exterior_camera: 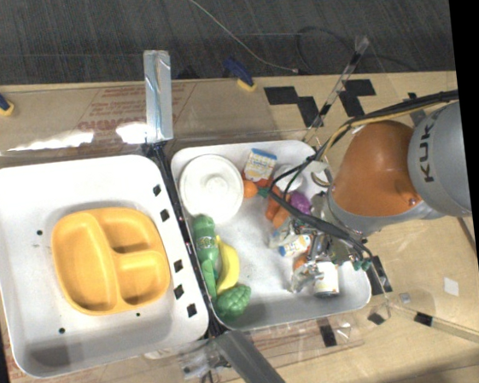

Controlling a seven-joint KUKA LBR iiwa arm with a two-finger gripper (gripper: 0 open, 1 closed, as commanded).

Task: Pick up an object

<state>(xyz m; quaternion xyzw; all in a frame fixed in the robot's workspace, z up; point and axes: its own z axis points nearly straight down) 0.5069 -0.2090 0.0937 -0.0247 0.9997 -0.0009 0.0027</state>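
Note:
The right bin (261, 308) holds several small objects. A white bowl (211, 183) sits at its back left. A green toy (206, 246), a yellow banana (228, 265) and a green leafy piece (232, 300) lie along its left wall. An orange carrot-like piece (274, 210) and a purple piece (298, 203) lie near the middle, and a small carton (259, 163) sits at the back. My gripper (313, 272) is low in the bin's front right, over small packets (293, 245) and a white object (325, 281). The wrist hides its fingers.
The left bin (23, 254) holds a yellow divided tray (110, 259). A metal post (158, 97) stands behind the gap between the bins. Black cables (306, 174) loop over the right bin's back right corner beside the orange wrist band (375, 175).

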